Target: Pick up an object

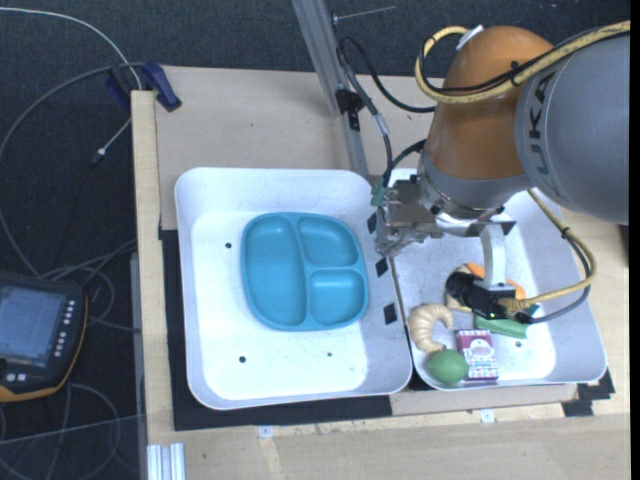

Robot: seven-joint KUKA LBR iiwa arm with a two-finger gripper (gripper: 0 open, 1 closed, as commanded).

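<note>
My gripper (393, 230) hangs over the left edge of the right bin (560, 268), by the rim where the two bins meet, under the grey and orange wrist. In the near part of that bin lie a green ball (447, 367), a cream curved piece (428, 321), a small red and white box (479, 356), a green stick-like item (512, 325) and an orange piece (497, 270) partly hidden by the arm. None of them is seen between the fingers. A blue divided plate (303, 270) rests in the left bin (215, 298).
A slanted metal pole (325, 43) rises behind the bins. The bulky arm covers much of the right bin's far half. Cables and a handheld pendant (35, 333) lie off the bench at the left.
</note>
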